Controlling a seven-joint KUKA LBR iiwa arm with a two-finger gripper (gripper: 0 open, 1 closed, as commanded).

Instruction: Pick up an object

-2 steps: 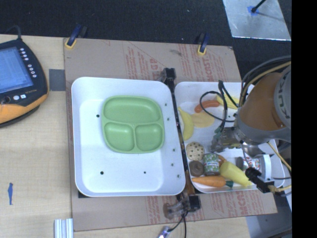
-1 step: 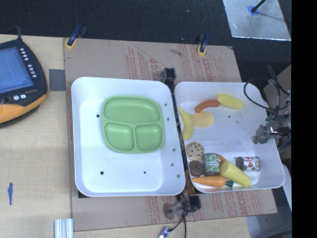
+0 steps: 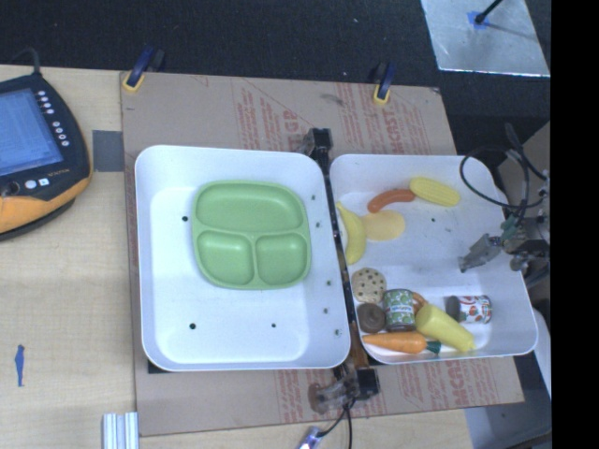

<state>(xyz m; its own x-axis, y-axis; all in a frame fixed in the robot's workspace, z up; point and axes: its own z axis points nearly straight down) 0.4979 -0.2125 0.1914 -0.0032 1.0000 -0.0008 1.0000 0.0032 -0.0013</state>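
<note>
I can't tell gripper state at the right bin edge; nearest pick, small can just below it, looks rigid, light, prob slick, so I'd pinch across its sides.

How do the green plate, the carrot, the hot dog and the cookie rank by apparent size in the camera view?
1. Green plate, by far the largest.
2. Carrot.
3. Hot dog, slightly shorter than the carrot; close enough to be unsure.
4. Cookie, smallest.
</note>
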